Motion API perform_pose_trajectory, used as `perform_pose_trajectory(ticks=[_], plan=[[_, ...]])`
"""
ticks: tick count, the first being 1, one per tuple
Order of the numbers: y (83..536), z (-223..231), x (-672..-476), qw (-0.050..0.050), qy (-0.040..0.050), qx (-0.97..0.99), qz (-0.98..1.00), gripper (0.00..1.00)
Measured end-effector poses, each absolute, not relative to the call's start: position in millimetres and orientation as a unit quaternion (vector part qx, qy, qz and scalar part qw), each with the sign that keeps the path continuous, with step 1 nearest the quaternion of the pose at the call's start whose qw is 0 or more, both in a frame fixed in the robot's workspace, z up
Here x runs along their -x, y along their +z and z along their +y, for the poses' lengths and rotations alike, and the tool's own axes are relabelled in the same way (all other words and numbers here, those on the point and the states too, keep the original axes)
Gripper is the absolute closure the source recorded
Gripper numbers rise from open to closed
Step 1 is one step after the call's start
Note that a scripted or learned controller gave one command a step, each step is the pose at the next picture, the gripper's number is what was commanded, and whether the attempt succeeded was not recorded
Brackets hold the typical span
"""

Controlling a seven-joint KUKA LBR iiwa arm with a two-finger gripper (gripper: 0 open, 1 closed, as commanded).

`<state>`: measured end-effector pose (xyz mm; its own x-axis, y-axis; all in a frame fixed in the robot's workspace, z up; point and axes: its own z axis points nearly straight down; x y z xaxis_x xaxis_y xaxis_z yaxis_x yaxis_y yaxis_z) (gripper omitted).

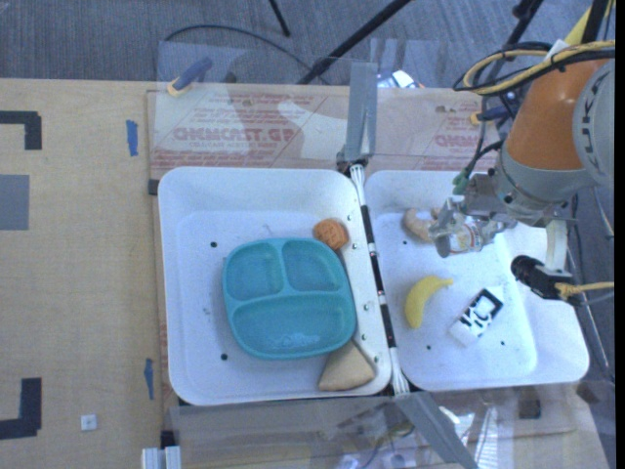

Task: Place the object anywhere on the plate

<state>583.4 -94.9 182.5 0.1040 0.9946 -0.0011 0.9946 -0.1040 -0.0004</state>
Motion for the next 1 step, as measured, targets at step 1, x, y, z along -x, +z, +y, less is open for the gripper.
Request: perform_pose_trajectory(ticks=[1], plan=[[190.1, 21.1, -604.7, 0.003, 0.0050, -0.723, 0.691, 1.00]])
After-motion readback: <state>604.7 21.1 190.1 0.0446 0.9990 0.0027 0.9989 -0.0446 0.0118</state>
